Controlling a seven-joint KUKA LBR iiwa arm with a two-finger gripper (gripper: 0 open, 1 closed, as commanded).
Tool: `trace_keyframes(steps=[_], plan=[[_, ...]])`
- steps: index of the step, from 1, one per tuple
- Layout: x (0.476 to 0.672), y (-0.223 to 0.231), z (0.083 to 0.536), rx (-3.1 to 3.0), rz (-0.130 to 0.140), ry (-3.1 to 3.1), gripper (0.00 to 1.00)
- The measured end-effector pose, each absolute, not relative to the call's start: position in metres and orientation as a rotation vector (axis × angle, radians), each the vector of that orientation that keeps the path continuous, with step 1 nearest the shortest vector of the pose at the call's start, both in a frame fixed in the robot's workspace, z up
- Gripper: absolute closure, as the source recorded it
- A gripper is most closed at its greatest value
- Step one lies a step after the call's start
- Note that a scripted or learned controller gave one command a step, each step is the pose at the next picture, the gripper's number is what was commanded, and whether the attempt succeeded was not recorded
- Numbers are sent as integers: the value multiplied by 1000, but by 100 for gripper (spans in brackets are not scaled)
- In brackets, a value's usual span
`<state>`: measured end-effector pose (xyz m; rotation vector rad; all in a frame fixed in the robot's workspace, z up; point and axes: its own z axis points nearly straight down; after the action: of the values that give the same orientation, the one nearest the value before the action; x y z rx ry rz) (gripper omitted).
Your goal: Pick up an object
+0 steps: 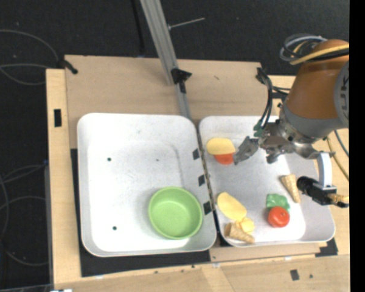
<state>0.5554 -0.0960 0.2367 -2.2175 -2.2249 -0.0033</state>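
In the right bin we see a yellow, rounded object with a red-orange underside near the bin's upper left corner. Lower down lie a flat yellow oval piece, a tan ridged piece, a red tomato-like ball with a green top and a tan cone-shaped piece.

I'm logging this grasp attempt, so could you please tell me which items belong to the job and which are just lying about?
In play, right bin:
pincer
yellow-and-red toy

Lying about:
green bowl, left bin
yellow piece
tomato
cone
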Motion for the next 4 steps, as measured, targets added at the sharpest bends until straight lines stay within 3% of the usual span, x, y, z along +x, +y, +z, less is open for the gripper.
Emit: trace_keyframes(steps=[1,3,4], plan=[[556,-96,237,-2220,-4,-2223,0],[553,-99,111,-2221,9,-2218,0],[553,-101,100,-2225,4,-2218,0]])
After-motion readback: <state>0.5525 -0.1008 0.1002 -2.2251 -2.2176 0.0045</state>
